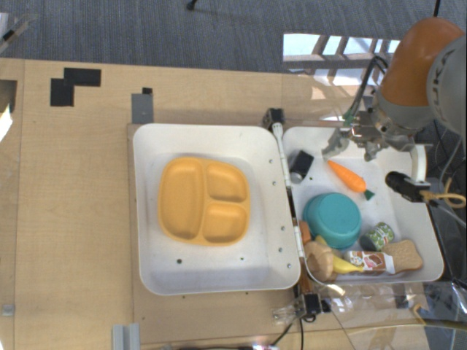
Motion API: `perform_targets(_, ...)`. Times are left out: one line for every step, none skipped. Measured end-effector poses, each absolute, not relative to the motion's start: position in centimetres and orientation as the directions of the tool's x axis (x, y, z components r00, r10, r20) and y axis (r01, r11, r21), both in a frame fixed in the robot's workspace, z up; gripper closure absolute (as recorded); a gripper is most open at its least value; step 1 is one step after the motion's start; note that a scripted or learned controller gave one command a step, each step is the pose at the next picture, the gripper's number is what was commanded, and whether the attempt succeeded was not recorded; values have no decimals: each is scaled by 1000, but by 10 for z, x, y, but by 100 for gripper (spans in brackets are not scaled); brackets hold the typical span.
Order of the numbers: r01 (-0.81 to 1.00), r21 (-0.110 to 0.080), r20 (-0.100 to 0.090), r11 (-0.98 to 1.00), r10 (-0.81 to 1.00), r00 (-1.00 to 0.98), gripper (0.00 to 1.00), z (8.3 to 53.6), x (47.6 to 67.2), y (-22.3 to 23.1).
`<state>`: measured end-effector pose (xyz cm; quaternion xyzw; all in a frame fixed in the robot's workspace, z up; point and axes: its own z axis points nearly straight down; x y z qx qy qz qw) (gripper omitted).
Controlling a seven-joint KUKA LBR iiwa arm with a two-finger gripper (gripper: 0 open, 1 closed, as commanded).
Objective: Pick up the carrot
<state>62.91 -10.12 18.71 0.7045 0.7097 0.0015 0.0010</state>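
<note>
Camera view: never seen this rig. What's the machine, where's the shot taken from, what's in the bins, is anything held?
One fixed camera looks down at a slant on a wooden bench with two shallow white bins. The grey arm with an orange band enters from the right; its gripper hangs over the top of the right bin, with nothing seen between its fingers.

The left bin holds a yellow divided plate. In the right bin the carrot, the thing to pick up, lies just below the gripper. Around it are a small black object, a teal bowl, a green can, a bread slice and a banana.
</note>
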Motion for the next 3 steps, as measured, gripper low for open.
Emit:
perform_targets(993, 11, 1, -117, 993, 117, 0, 88, 638, -123)
perform_targets(994, 23, -1, -111, 994, 111, 100, 101, 642, -122)
perform_targets(975, 12, -1, 223, 975, -223, 100, 195, 672, -32)
